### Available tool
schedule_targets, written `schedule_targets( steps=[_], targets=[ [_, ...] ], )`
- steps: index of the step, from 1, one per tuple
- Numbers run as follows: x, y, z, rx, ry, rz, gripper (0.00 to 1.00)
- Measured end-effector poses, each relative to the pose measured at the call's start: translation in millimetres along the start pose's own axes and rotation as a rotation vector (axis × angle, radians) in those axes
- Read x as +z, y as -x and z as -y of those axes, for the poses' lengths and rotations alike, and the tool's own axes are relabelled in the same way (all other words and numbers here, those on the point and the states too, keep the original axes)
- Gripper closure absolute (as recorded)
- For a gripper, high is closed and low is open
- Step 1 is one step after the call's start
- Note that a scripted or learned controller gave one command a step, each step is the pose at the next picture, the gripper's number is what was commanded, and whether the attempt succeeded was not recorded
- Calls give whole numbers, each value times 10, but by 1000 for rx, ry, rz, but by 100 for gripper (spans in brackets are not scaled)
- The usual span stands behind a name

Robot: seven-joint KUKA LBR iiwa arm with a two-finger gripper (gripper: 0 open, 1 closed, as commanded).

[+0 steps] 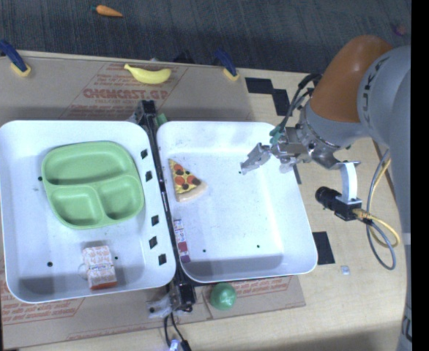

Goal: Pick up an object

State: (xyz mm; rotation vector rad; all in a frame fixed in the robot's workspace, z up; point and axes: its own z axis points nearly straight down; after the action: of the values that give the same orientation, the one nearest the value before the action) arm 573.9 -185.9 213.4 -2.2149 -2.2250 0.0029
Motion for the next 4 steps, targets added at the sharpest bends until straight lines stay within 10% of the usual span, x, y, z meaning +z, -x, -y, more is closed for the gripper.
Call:
schedule_targets(
  steps=[2,3,4],
  targets=[
    [1221,51,972,-3,0,-1,0],
    [715,250,179,0,3,0,0],
    [1180,244,-826,0,0,-2,0]
  ],
)
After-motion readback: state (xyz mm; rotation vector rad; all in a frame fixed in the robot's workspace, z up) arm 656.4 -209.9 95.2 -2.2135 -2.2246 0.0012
